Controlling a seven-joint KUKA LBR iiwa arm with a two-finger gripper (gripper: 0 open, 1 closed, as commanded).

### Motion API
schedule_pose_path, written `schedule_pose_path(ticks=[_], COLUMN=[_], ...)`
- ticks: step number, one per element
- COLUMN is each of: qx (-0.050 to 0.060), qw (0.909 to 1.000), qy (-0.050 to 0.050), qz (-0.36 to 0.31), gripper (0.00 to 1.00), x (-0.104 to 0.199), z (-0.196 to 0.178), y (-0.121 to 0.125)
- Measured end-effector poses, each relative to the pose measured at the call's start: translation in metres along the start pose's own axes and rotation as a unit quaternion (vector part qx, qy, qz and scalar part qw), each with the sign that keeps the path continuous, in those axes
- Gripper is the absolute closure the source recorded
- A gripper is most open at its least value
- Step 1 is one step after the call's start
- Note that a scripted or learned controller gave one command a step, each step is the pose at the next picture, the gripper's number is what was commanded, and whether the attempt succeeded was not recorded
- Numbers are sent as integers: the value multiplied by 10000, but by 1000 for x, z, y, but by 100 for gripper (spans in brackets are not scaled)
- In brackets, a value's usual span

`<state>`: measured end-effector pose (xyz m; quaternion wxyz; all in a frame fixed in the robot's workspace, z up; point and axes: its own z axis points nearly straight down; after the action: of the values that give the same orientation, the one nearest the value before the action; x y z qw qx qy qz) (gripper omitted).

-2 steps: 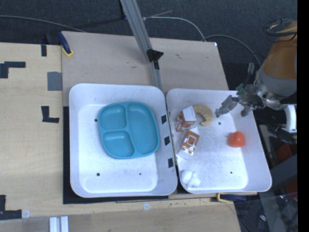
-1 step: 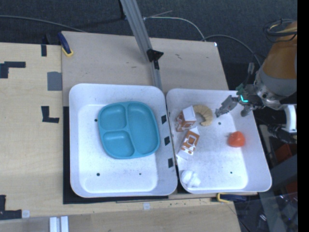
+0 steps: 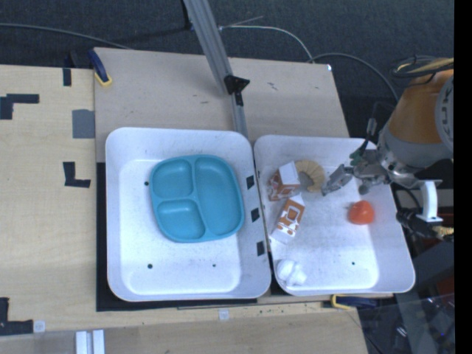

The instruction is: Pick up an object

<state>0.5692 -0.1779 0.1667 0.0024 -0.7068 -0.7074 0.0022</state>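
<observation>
In the right bin (image 3: 383, 268) lie a small orange-red ball (image 3: 361, 212), a tan ring-shaped piece (image 3: 313, 175), two white and orange cartons (image 3: 283, 182) (image 3: 289, 219) and a small white object (image 3: 290, 272). My gripper (image 3: 346, 175) hovers over the bin's upper right part, just right of the tan piece and up-left of the ball. Its fingers stand apart with nothing between them.
The left bin (image 3: 125, 220) holds a blue divided plate (image 3: 197, 198). A metal pole (image 3: 214, 43) slants down to the gap between the bins. The arm's grey and orange body (image 3: 424, 124) hangs over the right bin's far right edge.
</observation>
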Motion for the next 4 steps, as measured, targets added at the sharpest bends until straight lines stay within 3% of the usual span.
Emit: schedule_pose_path(ticks=[1, 2, 3, 4], qx=[2, -26, -26, -57], qw=[10000, 10000, 10000, 10000], qy=[3, -8, -3, -9], qz=[-2, -4, -10, -5], gripper=[0, 0, 100, 100], x=[3, 3, 4, 3], z=[56, 79, 68, 4], y=[-11, -11, -11, -8])
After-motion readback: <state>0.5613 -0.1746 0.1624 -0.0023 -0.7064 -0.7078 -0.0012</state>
